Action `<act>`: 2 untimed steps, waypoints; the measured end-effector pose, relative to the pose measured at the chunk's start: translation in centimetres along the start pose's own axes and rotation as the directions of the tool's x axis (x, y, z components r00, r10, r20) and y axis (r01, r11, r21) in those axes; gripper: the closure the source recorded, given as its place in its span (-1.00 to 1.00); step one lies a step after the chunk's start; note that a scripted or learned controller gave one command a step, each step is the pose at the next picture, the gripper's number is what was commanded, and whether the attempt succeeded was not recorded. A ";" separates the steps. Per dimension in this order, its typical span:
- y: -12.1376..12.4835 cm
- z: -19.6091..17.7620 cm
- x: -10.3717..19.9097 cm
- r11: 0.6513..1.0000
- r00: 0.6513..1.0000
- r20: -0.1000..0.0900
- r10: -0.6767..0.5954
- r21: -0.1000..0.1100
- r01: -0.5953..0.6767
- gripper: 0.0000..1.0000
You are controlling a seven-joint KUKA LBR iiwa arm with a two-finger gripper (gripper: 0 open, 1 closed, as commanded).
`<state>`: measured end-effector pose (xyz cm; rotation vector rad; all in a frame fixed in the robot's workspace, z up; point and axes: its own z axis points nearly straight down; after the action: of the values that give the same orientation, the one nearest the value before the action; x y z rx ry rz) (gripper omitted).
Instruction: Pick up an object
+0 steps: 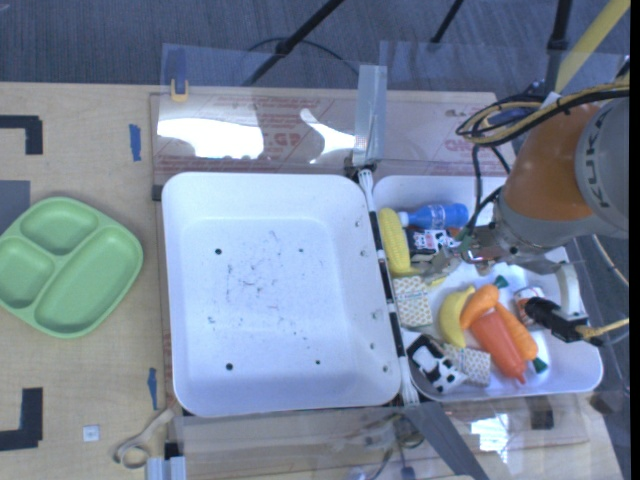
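With my gripper [462,253] low over the crowded right bin [585,373], grip state unclear, the corn cob [394,241] just beside it and the banana [455,315] and carrot [500,340] below, I risk nudging neighbours and lifting nothing.

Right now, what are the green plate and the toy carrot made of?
The green divided plate looks like moulded plastic: one even colour, smooth matte surface, rounded compartments. The toy carrot seems plastic too: bright orange with a slight shine, though rubber is possible.
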<state>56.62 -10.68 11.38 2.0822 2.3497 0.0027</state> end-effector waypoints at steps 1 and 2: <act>-3.7 2.7 -5.6 0.985 0.985 0.001 -0.175 -0.002 0.175 -1.00; -7.8 2.6 -0.3 0.920 0.920 0.001 -0.391 -0.005 0.391 -1.00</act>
<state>48.88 -11.91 8.75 1.5698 2.7145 0.0073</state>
